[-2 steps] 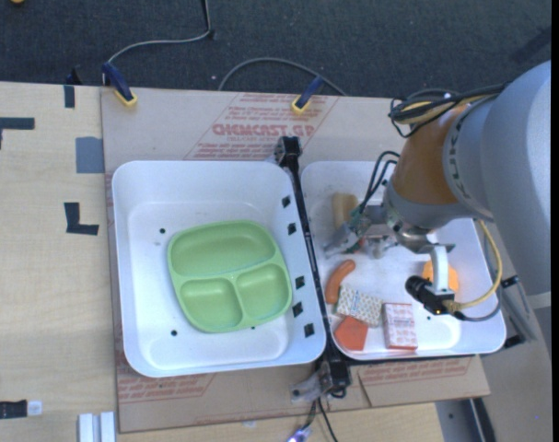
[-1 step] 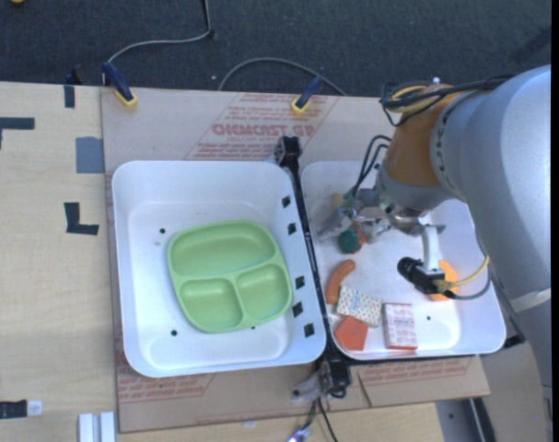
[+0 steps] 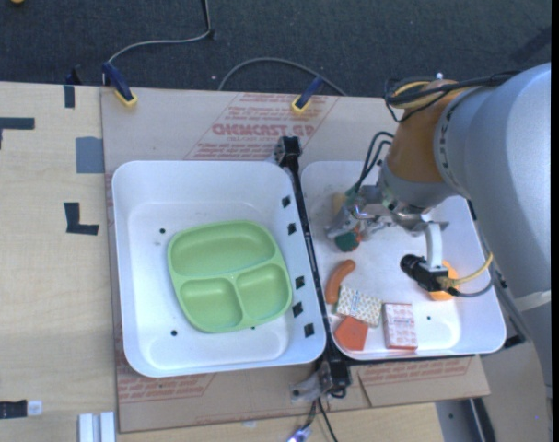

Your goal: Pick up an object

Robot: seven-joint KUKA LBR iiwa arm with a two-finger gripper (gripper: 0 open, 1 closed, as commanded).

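My gripper (image 3: 346,226) hangs low over the upper left part of the right bin (image 3: 463,339), reaching in from the right. A small dark green object (image 3: 349,241) lies right at its tip, partly covered by it; whether it is held is unclear. Below it an orange sausage-shaped piece (image 3: 339,279) lies on the bin floor. Nearer the front edge lie a patterned packet (image 3: 359,305), an orange-red block (image 3: 351,332) and a red and white box (image 3: 400,326).
The left bin (image 3: 136,201) holds a green divided plate (image 3: 229,274). A black divider with clips (image 3: 300,238) runs between the two bins. The grey arm with its orange band (image 3: 426,150) covers the right bin's upper right part.
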